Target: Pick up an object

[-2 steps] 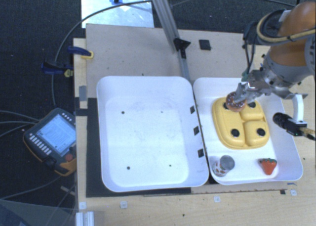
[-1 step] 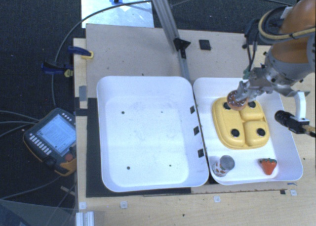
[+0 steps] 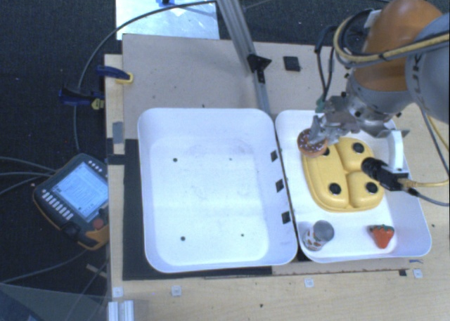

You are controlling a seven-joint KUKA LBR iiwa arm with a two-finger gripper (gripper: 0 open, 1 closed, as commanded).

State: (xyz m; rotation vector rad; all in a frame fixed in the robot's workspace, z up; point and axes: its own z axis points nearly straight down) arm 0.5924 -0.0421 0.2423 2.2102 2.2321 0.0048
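Overhead, two white bins are seen side by side on the surface. The left bin lies beside the right bin, where a yellow four-lobed block is seen. A red strawberry toy and a small grey-topped cup lie nearer. The gripper is lowered over a brown ring at the block's far-left corner; its state cannot be told.

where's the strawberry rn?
The strawberry lies in the right bin's near right corner, just below the yellow block and to the right of the small grey-topped cup.
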